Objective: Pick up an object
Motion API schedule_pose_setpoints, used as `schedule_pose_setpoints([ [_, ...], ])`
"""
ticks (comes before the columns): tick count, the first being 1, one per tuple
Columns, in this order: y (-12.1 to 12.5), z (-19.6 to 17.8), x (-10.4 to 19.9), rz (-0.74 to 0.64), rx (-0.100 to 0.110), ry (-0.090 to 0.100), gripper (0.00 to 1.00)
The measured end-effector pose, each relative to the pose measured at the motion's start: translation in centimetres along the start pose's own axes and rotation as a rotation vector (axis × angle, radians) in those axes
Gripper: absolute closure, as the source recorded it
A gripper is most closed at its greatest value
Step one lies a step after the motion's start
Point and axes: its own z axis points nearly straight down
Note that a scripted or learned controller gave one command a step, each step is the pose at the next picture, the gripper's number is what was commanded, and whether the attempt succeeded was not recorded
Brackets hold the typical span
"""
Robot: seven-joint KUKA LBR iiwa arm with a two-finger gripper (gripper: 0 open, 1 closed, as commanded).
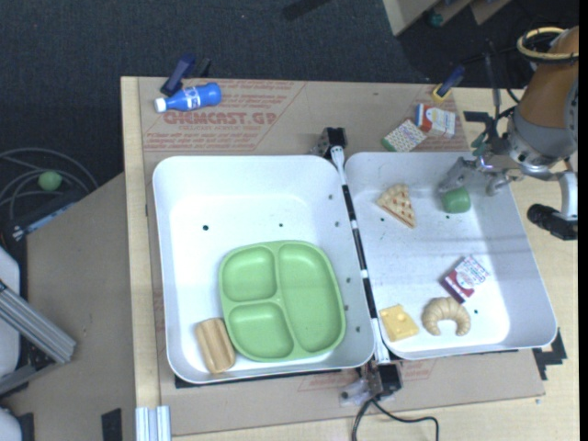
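Note:
My gripper (470,184) hangs over the far right part of the right bin (514,237), open, its fingers spread apart. A small green rounded object (456,200) lies on the bin floor just below and in front of the fingertips; I cannot tell whether they touch it. Also in this bin are a tan waffle-like wedge (398,204), a red and white packet (467,277), a croissant (446,315) and a yellow cheese block (399,322). Nothing sits between the fingers.
The left bin (184,209) holds a green divided plate (280,299) and a tan bread stick (214,344) at its front left. Behind the bins on the bench lie a blue bottle (188,97) and two small boxes (407,136) (439,119).

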Motion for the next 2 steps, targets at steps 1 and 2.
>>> schedule_pose_setpoints([
  [1, 0.9, 3.0, 1.7, 0.001, 0.000, -0.002, 0.00],
  [2, 1.0, 1.9, 1.7, 0.000, -0.004, -0.005, 1.00],
])
